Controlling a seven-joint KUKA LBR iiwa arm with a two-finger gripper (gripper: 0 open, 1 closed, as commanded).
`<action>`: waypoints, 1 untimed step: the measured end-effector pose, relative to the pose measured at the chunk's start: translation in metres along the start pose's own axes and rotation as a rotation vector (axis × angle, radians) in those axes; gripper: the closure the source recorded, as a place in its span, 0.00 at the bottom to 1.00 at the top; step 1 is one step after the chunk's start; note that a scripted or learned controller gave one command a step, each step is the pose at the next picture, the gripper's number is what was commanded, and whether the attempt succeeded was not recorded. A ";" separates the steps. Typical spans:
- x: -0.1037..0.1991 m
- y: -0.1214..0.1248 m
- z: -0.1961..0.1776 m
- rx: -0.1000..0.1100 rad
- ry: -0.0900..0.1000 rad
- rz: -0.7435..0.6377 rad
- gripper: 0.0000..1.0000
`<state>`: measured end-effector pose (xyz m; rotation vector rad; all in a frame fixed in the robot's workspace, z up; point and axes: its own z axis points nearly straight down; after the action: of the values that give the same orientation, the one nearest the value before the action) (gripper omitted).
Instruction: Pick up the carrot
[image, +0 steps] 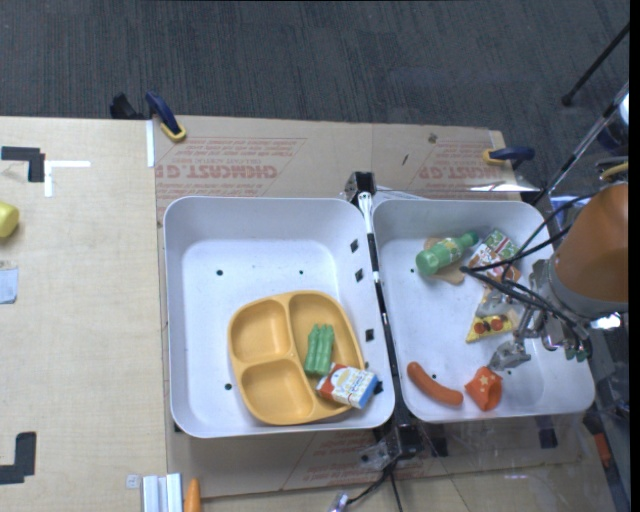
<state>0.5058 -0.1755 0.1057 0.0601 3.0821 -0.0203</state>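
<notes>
Orange carrot (434, 385), yellow tray (262, 345), green bottle (444, 253), white bins (190, 300).

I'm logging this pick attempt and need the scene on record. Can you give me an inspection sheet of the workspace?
Surface: two white bins, left bin and right bin, on cardboard.
Job's things: carrot lying in right bin, near its front edge, untouched.
Clutter: green bottle, pizza slice, red piece, snack packet; yellow tray in left bin holding green beans and small carton.
Grippers: gripper over right bin, right of carrot, holding nothing.
Cables: black cables running to the arm.
Surroundings: blue clamps, dark carpet.
</notes>
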 end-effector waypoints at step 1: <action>0.006 0.026 0.012 -0.014 0.049 -0.099 0.00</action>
<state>0.5019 -0.1493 0.0934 -0.0944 3.1306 -0.0011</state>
